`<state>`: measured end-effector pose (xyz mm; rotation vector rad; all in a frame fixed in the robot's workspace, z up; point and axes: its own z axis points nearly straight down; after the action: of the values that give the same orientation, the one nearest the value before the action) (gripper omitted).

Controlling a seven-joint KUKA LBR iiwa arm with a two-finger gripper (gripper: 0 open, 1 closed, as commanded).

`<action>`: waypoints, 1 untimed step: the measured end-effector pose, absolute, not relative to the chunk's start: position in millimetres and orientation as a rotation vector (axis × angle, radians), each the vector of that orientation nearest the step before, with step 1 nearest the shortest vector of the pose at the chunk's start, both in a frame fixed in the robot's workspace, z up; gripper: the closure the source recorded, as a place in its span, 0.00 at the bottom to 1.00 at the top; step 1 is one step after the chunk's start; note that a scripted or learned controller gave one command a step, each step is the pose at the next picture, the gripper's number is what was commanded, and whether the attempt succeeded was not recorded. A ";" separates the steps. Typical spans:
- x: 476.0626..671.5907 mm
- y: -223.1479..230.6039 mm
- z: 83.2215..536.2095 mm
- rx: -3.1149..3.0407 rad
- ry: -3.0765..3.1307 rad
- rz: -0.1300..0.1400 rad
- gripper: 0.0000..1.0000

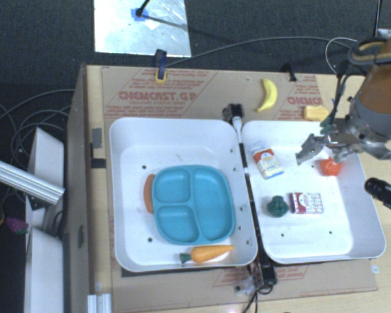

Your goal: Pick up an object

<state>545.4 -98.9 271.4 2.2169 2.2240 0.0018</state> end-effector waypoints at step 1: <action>517.0 -100.7 191.1 2.219 2.223 0.001 0.00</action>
<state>517.0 -100.7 191.1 2.2193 2.2228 0.0005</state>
